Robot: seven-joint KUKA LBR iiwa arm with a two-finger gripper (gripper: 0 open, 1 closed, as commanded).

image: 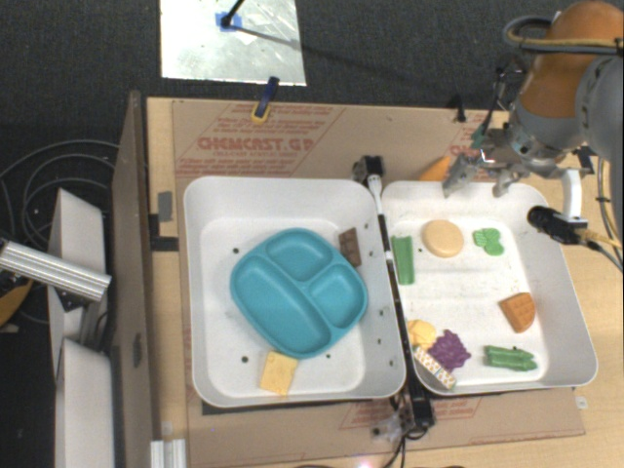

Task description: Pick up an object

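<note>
Two fingers of the gripper [481,175] hang spread wide and empty over the right bin's [575,354] far rim; the tan round bun [443,238] lies just below-left, nearest them.

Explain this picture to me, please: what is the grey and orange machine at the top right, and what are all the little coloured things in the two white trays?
That is a robot arm, seen by one camera fixed above the bench and looking down at a slant. At its tip is a two-finger gripper, poised over the far edge of the right white bin; its fingers are spread and hold nothing.

The right bin holds toy food: a tan round bun, a green stick, a small green leafy piece, an orange wedge, purple grapes and a green pod.

The left white bin holds a blue divided plate, a brown block and a yellow square.

The robot's job is to pick up one object.
</note>
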